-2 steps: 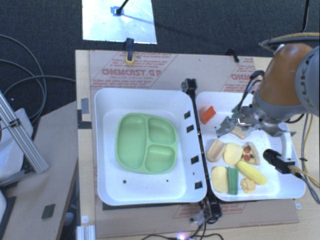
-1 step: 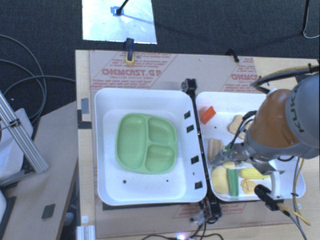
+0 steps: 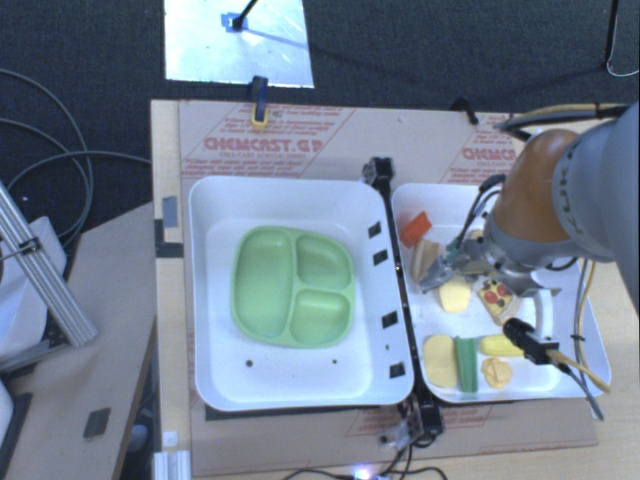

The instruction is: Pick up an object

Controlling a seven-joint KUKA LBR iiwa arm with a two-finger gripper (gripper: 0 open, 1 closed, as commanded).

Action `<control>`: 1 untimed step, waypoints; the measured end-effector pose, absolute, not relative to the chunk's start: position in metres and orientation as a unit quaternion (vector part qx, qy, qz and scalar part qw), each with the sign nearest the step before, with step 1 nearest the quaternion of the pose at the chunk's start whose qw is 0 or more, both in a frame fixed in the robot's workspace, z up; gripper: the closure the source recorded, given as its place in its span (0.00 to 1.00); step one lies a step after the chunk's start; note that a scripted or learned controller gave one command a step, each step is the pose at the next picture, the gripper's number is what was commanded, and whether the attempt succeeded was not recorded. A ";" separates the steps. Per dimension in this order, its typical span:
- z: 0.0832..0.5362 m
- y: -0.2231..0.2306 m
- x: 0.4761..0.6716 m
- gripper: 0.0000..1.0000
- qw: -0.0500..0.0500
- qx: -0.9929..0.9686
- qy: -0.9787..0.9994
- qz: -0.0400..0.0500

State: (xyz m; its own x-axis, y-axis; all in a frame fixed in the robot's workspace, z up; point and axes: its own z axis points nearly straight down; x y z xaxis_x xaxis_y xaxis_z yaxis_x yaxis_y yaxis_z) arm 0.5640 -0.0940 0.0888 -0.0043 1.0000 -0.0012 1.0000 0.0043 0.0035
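We see the gripper [image 3: 440, 273] low in the right bin [image 3: 570, 388], near its left wall, just beside a yellow piece [image 3: 455, 297]; finger state we cannot tell. Likely descending to grasp. Green tray [image 3: 292, 286] lies centred in the left bin [image 3: 215, 368].

The arm [image 3: 600, 183] is clad in smooth grey casing, with a rounded orange band [image 3: 535, 183] above the wrist. Thin black cables are seen beside it.
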 end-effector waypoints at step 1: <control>0.096 -0.094 0.561 1.00 -0.002 0.707 0.708 -0.001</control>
